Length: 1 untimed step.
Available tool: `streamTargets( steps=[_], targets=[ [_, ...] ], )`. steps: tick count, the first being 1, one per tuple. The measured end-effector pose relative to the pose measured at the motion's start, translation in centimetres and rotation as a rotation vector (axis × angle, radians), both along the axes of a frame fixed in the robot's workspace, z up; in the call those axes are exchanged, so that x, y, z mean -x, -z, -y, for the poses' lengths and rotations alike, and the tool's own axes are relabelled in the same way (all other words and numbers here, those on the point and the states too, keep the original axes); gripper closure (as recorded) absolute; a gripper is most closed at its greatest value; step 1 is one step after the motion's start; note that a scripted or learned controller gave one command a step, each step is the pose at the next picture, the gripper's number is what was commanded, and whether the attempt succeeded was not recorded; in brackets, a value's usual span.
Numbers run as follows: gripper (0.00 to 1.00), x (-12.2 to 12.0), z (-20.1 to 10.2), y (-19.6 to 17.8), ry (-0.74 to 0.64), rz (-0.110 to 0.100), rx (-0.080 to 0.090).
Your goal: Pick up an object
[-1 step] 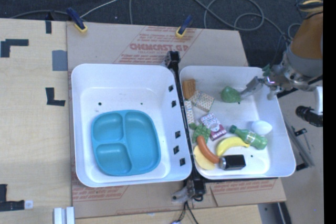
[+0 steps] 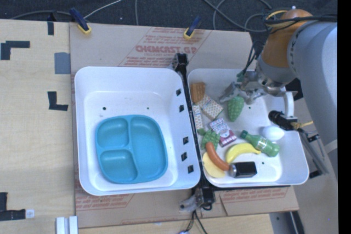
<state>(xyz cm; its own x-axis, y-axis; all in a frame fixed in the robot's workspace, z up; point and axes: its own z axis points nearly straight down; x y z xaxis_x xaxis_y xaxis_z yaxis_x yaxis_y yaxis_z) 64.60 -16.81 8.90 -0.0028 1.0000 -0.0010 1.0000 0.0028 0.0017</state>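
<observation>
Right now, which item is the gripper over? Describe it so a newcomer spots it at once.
Look in the right bin, the one crowded with toys, beside the bin holding the blue divided plate. Near its upper middle, right under the gripper, sits a small green strawberry-shaped toy. The green bottle is long and lies lower; this one is stubby, bumpy and tapered.

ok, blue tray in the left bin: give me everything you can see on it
The blue tray is a light-blue plate, plastic by its look, with rounded corners and three compartments: two above, one larger below. It lies flat, right way up, turned slightly, on the floor of the left bin, toward the near side. Nothing sits in its compartments and nothing touches it but the bin floor. The gripper is over the other bin, far from it.
</observation>
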Motion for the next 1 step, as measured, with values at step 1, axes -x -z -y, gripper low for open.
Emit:
streamTargets(
  steps=[1],
  targets=[
    [0.0,3.14,-2.65,0.07,0.005,0.01,0.011]
  ],
)
